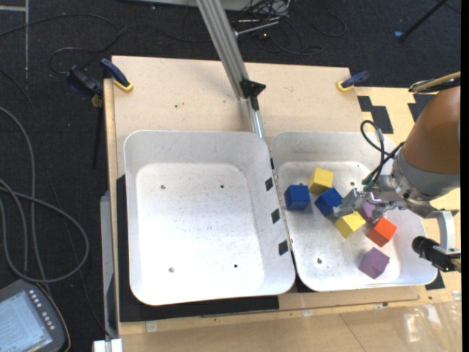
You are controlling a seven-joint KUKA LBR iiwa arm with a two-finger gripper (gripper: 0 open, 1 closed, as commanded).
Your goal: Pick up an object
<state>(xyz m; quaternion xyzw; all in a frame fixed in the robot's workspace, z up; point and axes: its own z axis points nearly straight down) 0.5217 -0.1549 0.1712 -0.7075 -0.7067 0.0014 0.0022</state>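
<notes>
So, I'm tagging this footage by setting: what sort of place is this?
Probably a robotics lab test bench: two white bins on a clamped wooden board, coloured blocks such as the purple one, loose cables on dark carpet, and a robot gripper.

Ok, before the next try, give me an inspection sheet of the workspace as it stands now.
Surface: tan bench board bearing two shallow white bins, left bin and right bin.
Job's things: all in the right bin: two blue cubes, two yellow cubes, an orange cube and a purple cube.
Clutter: nothing seen.
Grippers: gripper low over the cluster in the right bin; finger state cannot be told.
Cables: black cable looping by the wrist; loose cables on the floor to the left.
Surroundings: metal pole slanting across the bench, blue-yellow clamps at the board corners, a screen at bottom left.
</notes>
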